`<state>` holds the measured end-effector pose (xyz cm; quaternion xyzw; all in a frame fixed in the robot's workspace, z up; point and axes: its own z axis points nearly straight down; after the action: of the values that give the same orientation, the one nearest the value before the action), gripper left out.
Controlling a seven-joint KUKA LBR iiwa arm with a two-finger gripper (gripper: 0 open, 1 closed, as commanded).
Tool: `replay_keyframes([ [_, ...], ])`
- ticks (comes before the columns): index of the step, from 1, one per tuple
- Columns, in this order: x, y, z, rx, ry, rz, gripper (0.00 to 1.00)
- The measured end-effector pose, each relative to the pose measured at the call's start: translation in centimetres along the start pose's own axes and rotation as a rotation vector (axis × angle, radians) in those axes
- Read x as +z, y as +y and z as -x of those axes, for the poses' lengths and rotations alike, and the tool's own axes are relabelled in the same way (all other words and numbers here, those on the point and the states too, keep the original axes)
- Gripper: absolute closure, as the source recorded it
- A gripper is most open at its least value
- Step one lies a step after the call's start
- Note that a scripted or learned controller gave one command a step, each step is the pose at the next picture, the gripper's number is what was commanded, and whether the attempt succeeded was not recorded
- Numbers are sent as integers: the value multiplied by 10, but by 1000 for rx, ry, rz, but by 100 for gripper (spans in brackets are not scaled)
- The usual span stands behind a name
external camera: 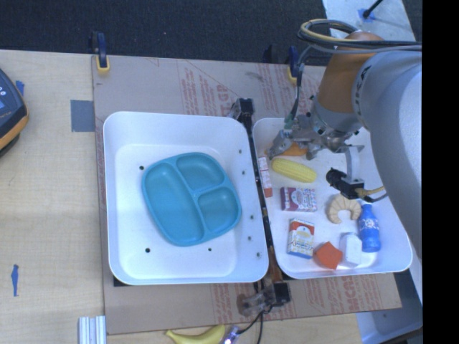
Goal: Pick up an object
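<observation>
- Now then, the gripper (301, 143) sits low over the far end of the right bin (391, 264), just beyond the corn cob (294, 169). Whether it is open or closed, I cannot tell from this angle.
- An orange piece (290, 150) lies right at the gripper, just beyond the corn cob. Whether it is gripped is unclear.
- Nearer than the corn cob come a red-and-white box (297, 199), then a red-and-white packet (301, 237). The print on both is too small to read.
- Right of the corn cob and nearer are a croissant (344, 208) and a blue bottle (368, 228). The bottle's pale label is unreadable.
- Farther from the corn cob, at the near end, an orange-red block (328, 255) sits beside a white item (353, 249).
- Left of the corn cob, the left bin (122, 256) holds a blue divided plate (191, 198).
- Beyond the corn cob and to its left, the cardboard (186, 84) under the bins carries red lettering, too blurred to read.
- Well down-left of the corn cob, a banana (197, 333) lies at the tabletop's (50, 213) near edge.
</observation>
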<state>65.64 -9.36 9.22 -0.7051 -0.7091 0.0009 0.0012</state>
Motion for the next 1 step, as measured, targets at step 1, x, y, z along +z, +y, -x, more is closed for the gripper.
replay_keyframes([
  [1, -10, -2, 2, -4, -3, -10, 100],
])
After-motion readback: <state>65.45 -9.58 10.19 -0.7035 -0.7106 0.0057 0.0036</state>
